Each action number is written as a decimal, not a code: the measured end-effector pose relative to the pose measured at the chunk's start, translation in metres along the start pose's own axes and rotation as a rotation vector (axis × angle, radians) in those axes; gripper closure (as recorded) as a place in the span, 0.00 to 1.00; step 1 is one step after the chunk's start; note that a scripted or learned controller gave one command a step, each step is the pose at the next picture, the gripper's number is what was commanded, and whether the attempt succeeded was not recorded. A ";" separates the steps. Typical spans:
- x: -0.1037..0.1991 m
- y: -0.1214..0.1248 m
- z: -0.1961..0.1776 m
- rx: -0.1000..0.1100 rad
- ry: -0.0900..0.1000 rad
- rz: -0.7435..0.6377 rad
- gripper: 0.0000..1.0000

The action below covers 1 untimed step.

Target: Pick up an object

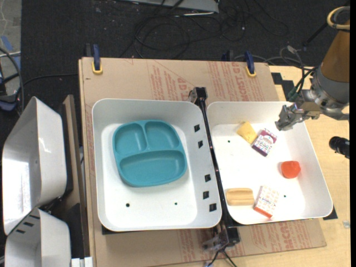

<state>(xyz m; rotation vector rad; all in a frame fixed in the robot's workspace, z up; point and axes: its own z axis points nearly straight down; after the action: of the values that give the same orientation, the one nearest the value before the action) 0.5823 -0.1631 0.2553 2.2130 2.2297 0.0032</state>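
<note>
- while the task names no single object, five loose things lie in the right bin [317, 166]: a yellow block [246, 131] near the far side, a purple-and-white packet [265, 142] just beside it, a red round piece [290, 169] toward the right wall, a tan bread-like piece [240, 196] near the front, and a red-and-white packet [267, 201] just beside that
- the gripper [285, 121] hangs over the far right part of that bin, near the purple-and-white packet but apart from it; nothing shows between its fingers, and how far they are spread cannot be told
- the arm [336, 65] enters from the right, its orange band above the grey wrist
- the left bin [105, 204] holds a teal divided plate [149, 152]
- both bins rest on a cardboard-covered bench [167, 77], with clamps at its far edge
</note>
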 end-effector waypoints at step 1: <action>0.044 0.012 -0.002 0.000 -0.001 -0.001 1.00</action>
<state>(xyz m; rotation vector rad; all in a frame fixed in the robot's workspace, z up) 0.5939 -0.1186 0.2572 2.2119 2.2302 0.0025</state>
